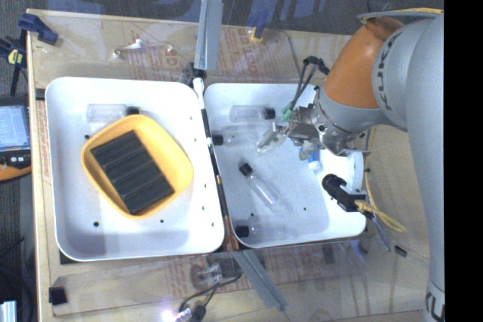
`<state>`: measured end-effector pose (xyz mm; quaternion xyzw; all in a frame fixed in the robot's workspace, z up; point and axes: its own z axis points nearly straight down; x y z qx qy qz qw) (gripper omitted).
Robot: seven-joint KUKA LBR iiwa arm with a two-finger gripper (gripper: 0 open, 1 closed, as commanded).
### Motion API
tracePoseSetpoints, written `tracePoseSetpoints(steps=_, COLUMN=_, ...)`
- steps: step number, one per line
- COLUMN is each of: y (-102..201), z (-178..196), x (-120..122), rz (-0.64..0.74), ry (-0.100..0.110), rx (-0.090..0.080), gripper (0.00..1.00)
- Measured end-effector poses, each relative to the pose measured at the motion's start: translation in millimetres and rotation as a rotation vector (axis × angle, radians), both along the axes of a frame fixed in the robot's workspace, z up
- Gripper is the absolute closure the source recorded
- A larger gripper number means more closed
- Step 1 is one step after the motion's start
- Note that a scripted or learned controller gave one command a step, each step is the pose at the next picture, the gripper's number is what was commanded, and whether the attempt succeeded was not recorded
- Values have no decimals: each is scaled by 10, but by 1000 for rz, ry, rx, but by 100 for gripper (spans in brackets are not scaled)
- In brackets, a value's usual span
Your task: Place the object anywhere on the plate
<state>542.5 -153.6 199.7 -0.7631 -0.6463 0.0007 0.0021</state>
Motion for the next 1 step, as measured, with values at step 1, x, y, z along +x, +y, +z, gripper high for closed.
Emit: tracePoseSetpoints(steps=1, y=634, z=378, x=-396, rz=-21, ry=1, rx=-1, gripper=0)
